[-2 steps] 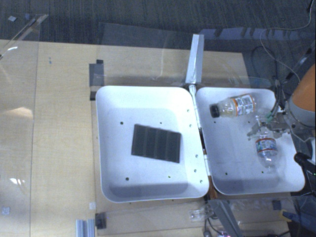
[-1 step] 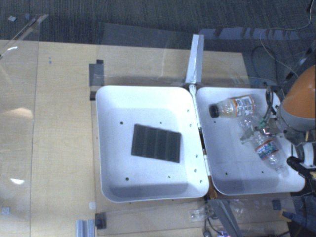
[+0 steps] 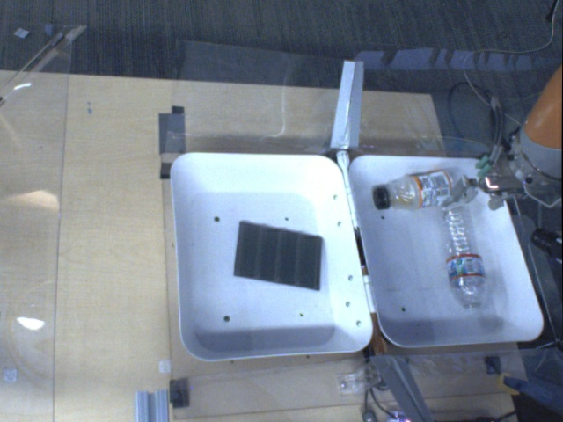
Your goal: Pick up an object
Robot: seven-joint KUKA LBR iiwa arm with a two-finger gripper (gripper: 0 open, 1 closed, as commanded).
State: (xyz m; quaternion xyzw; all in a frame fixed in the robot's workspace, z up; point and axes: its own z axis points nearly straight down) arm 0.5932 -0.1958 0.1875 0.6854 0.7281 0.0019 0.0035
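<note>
Step in hand: while poised at the far right rim of the right bin (image 3: 528,319), just beside the base of a bottle, best lowered squarely over one bottle body, not over the spot where the two meet.
Pincer (image 3: 489,183): partly visible at the frame's right edge below the orange band; spread impossible to judge from this slant; nothing seen between the tips.
Approach advice: better aligned across the narrow width of a bottle than along its length; round, slick plastic judged prone to rolling or squirting out under an off-centre squeeze.
Labelled bottle (image 3: 420,189): lying on its side near the far wall of the right bin, dark cap toward the bin divider, pale label with orange print, clear crumpled body.
Second bottle (image 3: 461,258): lying lengthwise from far to near, upper end touching or just beside the labelled bottle, blue-and-white label near its lower end, clear ribbed plastic.
Left bin (image 3: 198,236): bearing one flat dark ribbed pad (image 3: 279,254), well apart from the arm.
Bench (image 3: 97,236): pale wood under both bins.
</note>
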